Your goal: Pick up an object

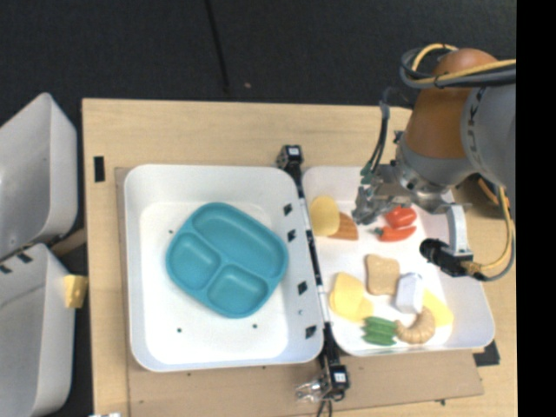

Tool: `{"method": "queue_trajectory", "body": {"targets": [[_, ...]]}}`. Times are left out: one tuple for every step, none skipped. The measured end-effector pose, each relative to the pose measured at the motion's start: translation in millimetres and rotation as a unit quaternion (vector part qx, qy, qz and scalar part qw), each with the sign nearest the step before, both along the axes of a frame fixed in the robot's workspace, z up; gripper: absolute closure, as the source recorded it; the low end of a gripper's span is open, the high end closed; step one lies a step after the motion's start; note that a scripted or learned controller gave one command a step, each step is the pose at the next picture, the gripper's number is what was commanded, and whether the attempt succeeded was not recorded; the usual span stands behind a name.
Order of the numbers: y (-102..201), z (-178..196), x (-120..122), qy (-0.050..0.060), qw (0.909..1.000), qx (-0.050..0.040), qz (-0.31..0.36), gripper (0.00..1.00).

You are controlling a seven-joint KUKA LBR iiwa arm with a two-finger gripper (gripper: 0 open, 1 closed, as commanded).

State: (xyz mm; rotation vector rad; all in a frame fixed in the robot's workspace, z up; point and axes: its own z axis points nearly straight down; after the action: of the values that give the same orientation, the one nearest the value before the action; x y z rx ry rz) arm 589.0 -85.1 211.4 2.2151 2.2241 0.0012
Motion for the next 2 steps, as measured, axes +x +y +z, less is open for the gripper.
{"method": "queue_trajectory", "body": {"targets": [[65,-12,-76,0.004,1.0000,0.0021,0.001,1.00],[130,115,-79,-0.006,1.0000,0.0024,0.003,1.00]]}}
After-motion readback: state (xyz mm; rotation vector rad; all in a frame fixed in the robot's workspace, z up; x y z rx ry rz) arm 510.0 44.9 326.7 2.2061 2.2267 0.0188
